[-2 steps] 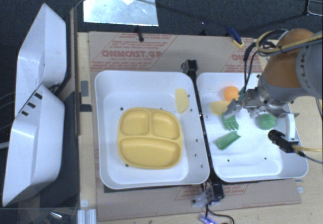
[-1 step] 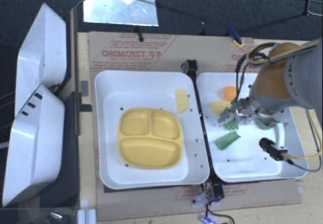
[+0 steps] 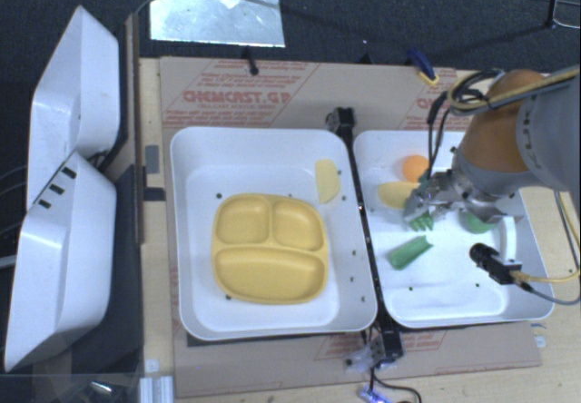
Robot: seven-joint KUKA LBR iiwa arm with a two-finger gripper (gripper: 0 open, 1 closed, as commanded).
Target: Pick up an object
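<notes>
In the right bin (image 3: 445, 301), my gripper (image 3: 423, 208) is low over a cluster of small items. A small green piece (image 3: 419, 223) lies directly under its tip, partly covered. A pale yellow object (image 3: 393, 194) sits just left of the gripper, and an orange ball (image 3: 415, 166) lies behind it. A longer green piece (image 3: 408, 252) rests on the bin floor in front of the gripper, apart from it. Another green object (image 3: 474, 222) peeks out from under the wrist.
The left bin (image 3: 195, 211) holds a yellow divided tray (image 3: 270, 247) and a pale yellow slice (image 3: 327, 181) near its right wall. The wall between the bins (image 3: 363, 229) runs just left of the gripper. A black cable connector (image 3: 490, 262) hangs off the arm.
</notes>
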